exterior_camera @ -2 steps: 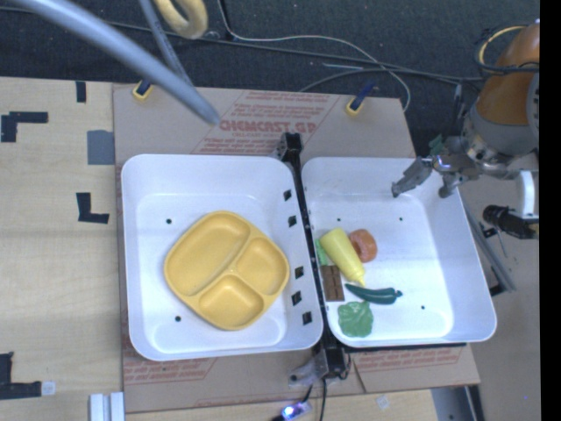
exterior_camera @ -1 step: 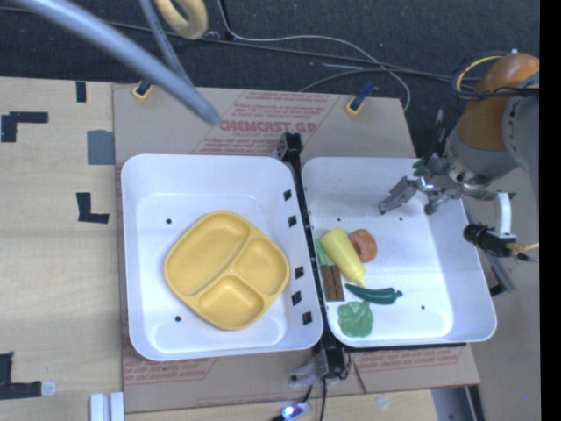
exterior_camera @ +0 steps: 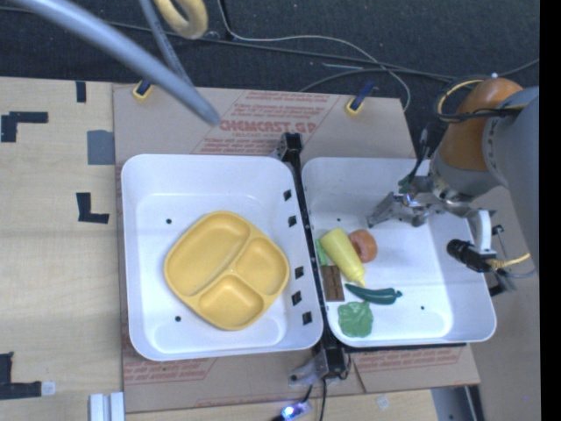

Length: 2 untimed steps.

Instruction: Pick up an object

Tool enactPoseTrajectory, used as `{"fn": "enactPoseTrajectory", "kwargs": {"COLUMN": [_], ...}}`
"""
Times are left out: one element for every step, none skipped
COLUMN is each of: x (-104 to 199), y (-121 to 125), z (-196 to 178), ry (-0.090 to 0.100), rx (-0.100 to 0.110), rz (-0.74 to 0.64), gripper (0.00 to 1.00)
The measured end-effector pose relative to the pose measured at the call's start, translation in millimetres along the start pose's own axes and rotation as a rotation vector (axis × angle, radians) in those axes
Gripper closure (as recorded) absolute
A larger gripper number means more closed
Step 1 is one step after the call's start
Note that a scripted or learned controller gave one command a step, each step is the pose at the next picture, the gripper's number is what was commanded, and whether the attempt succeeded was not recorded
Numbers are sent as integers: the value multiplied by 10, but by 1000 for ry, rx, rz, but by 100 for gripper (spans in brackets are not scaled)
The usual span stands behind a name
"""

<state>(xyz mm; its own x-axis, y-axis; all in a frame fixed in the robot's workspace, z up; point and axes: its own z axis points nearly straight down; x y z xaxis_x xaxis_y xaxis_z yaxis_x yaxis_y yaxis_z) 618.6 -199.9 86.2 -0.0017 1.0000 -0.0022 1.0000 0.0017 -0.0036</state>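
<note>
My gripper hangs over the upper middle of the right bin, open, with nothing between its fingers. Just left of and below it lies a small orange-red round object, touching a yellow elongated object. Below those are a small brown block, a dark green pepper and a light green leafy piece. A yellow divided plate lies in the left bin.
The grey arm with its orange band comes in from the right over the right bin's far edge. A black divider runs between the bins. Cables and a grey pole cross the back of the bench.
</note>
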Motion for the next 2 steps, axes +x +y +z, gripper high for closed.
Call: {"fn": "enactPoseTrajectory", "kwargs": {"x": [6, -14], "y": [13, -69], "z": [-136, -710], "ry": [0, 2], "rx": [-4, -6], "rz": [-1, 1], "gripper": [100, 100]}}
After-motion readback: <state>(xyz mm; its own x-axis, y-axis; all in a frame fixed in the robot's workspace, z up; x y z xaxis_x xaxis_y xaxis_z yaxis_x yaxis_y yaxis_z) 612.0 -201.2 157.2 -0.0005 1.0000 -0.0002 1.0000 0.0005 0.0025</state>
